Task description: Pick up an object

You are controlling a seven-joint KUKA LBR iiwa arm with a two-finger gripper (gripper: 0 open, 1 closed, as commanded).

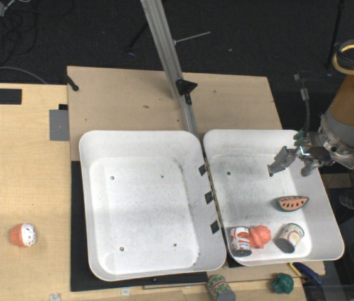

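Well, from the left I see a small orange and white toy alone on the bench, far from my arm. Next is the left bin, then the right bin, where my things wait along the near edge. A little can with a red label stands in the near left corner, touching a soft-looking pink lump. Just beside them a second can lies tipped on its side. A bit further back sits a toy watermelon slice.

I think the cans are light and hard, but round and smooth, so they could slip or roll. I would grab the standing one across its sides. The slice looks flat and thin, so it may be tricky. The pink lump might squish, which could help my hold.

The fingers hang above the far right part of the right bin, spread open, with nothing between them.
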